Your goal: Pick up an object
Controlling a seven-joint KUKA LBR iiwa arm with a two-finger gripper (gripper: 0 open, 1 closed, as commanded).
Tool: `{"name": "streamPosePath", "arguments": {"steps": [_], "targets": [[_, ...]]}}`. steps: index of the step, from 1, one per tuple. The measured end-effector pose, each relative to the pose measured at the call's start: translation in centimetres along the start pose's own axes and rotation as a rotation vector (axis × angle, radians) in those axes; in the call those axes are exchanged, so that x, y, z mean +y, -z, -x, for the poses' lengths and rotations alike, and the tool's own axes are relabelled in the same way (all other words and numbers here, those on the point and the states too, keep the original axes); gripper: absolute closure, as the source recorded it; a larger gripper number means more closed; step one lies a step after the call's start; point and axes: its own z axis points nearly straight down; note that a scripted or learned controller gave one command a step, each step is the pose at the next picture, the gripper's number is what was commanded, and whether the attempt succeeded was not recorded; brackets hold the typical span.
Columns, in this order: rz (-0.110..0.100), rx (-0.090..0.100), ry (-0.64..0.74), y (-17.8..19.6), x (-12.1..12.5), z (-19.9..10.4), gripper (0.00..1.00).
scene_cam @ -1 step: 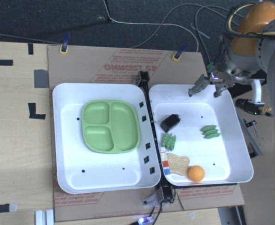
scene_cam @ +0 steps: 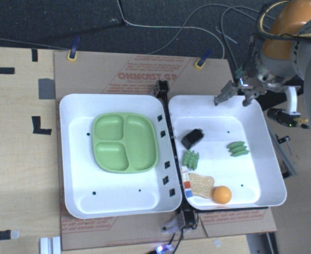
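Dark carpet backed my desk [scene_cam: 17, 142]; at two o'clock the hand [scene_cam: 234, 95] hung splayed and empty, toys clustered below.

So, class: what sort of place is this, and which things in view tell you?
Probably a robotics lab test bench: two white bins clamped on cardboard, loose cables behind, and a robot arm whose tool hangs over the right bin.

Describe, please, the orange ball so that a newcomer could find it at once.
Look in the right bin, near its front edge. The orange ball lies there beside a tan cracker. It is the one round, orange thing; its neighbours are green, black or tan.
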Motion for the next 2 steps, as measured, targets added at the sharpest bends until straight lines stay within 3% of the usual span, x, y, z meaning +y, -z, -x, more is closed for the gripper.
{"name": "streamPosePath", "arguments": {"steps": [2], "targets": [[-0.002, -0.001, 0.001, -11.8, -0.3, -0.1, 0.00]]}}
